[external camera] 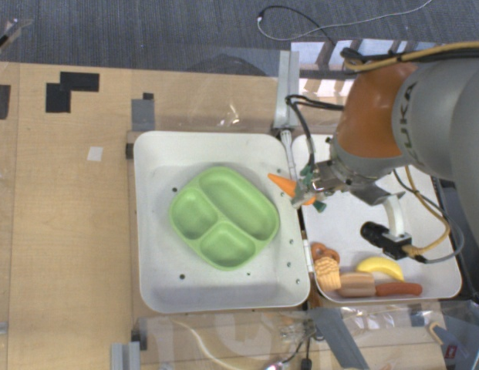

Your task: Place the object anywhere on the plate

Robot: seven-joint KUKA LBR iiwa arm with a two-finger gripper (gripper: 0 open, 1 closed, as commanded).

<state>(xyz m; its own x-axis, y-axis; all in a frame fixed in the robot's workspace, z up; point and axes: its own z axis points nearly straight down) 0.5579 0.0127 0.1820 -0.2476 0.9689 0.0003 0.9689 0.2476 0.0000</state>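
Gripper [307, 190] above wall between bins, fingers closed on carrot [284, 183]; orange tip pokes out over right edge of left bin [158, 272]. Carrot looks light, stiff, smooth plastic, tapered: could slip; grip near thick end seems safest. Green plate [224, 216] mid left bin, three compartments, nothing in it, near carrot. Ample room left. Right bin [447, 284] near edge: toy foods [366, 280].

A robotics lab: taped bench [62, 230], loose cables [301, 21].

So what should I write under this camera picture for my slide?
Robot tool carrying a toy carrot over the left bin, beside the green plate.
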